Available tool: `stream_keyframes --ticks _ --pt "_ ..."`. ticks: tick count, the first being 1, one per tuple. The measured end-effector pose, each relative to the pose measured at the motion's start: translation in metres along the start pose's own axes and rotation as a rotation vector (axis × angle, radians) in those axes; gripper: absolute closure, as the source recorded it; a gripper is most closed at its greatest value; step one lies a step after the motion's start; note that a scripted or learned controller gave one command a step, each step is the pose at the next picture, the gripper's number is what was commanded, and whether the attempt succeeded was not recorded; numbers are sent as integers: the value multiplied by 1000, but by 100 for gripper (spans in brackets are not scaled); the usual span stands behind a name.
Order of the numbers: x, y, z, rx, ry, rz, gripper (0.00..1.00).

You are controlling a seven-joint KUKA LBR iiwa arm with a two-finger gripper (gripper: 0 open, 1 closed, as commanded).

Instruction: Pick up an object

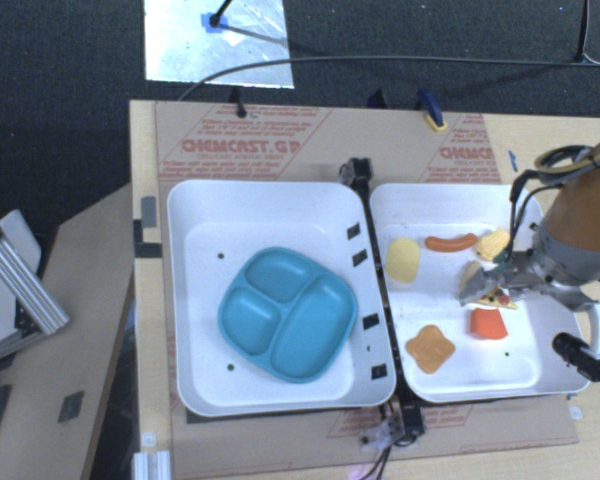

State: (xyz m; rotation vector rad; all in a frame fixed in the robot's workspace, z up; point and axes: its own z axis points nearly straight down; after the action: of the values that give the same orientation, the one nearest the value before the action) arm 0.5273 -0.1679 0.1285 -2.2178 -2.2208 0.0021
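The right bin (520,373) holds several small items. A pale yellow rounded piece (403,259) lies at its left, with an orange-red sausage (450,242) behind it and a small yellow piece (494,244) further right. A red-orange block (488,323) sits mid-bin, and an orange flat piece (430,348) lies front left. My gripper (480,286) is low over the bin's middle, just behind the red-orange block and in front of the small yellow piece. The arm (580,228) hides the bin's right part.
The left bin (195,268) holds a blue divided plate (288,313). A black divider strip (372,288) runs between the two bins. Both bins rest on a cardboard sheet (250,143). A cable (400,63) crosses behind the bench.
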Motion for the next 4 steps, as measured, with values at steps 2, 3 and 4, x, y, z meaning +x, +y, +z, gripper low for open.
stream_keyframes --ticks 2,3,4 --pt "-2 3 30 -12 -6 1 100" --pt "-3 -6 -24 -8 -3 1 100" --pt "-3 -2 -67 -9 -3 -3 100"
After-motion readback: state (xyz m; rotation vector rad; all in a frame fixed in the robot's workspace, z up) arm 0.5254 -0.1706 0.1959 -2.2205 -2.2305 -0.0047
